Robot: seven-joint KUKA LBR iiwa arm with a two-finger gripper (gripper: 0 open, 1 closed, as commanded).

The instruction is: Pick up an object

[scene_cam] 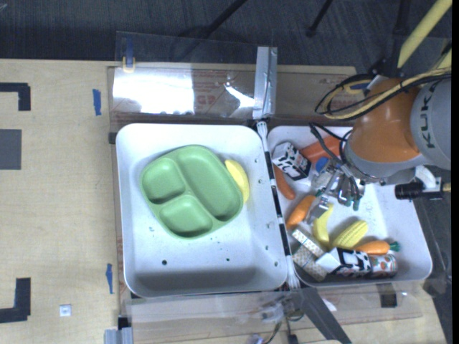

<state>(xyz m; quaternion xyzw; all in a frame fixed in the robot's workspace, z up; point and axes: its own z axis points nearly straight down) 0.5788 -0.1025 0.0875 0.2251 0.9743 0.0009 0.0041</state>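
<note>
Hovering low over the right bin (419, 224): pincer (336, 192), above an orange carrot (300, 210) and a yellow banana (323, 227). Cannot tell how wide it stands, nor whether anything is held. In the left bin (136, 249): green divided plate (191, 190), yellow piece (239, 180) touching its right edge.

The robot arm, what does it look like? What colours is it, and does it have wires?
The arm is grey with a big shiny orange band above the wrist and dark letters on its grey side. Black and yellow cables loop over the orange part. At the end sits a small metal gripper, silvery with dark bits.
</note>
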